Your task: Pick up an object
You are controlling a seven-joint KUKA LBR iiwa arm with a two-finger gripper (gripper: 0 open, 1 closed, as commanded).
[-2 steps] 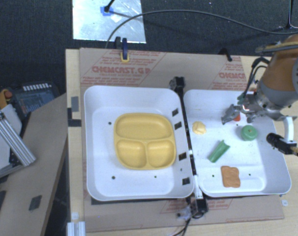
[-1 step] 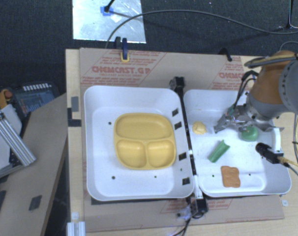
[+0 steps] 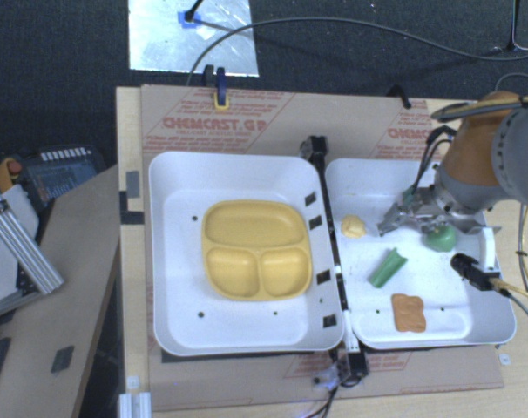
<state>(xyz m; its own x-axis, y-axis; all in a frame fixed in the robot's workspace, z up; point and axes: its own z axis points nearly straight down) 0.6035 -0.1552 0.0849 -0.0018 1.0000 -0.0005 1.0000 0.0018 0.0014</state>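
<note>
My bench (image 3: 129, 259) carries a printed board (image 3: 247, 120) (cardboard, I think), two white bins (image 3: 177, 320) (image 3: 499, 325) on it.

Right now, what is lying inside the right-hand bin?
In the right bin: a small yellow piece, a green stick, an orange toast-like piece, and a round green object partly covered by the gripper.

Dark carpet (image 3: 64, 59), shiny metal plate (image 3: 190, 23)
</note>
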